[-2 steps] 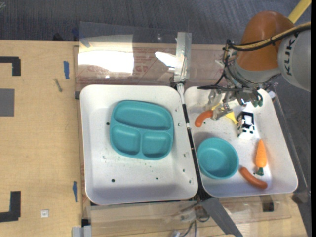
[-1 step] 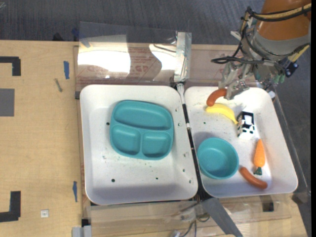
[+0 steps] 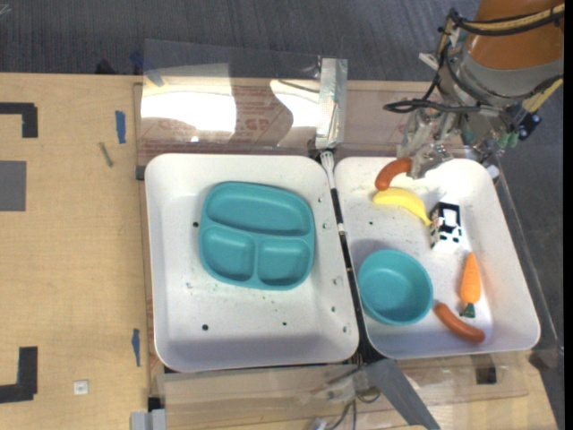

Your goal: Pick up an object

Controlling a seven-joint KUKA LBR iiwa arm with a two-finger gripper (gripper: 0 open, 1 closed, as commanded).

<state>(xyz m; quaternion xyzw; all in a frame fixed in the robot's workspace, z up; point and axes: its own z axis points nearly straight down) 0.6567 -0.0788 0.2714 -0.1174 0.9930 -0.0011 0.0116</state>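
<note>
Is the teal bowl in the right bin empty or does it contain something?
Empty. The teal bowl stands upright, and its inside shows plain teal.

No readable words or numbers showing anywhere, faint reddish print on the clear panel (image 3: 235, 115) at upper centre of the frame staying too blurred and washed out by glare to make out

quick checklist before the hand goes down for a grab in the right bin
1. Hand over the right bin: ok, above its far edge.
2. Target under hand: cannot tell; sausage and banana lie nearest.
3. Those two apart: not ok, they touch.
4. Hand holding nothing: cannot tell.
5. Teal bowl away from the hand: ok.
6. Carrot and black-and-white toy apart from each other: ok.
</note>
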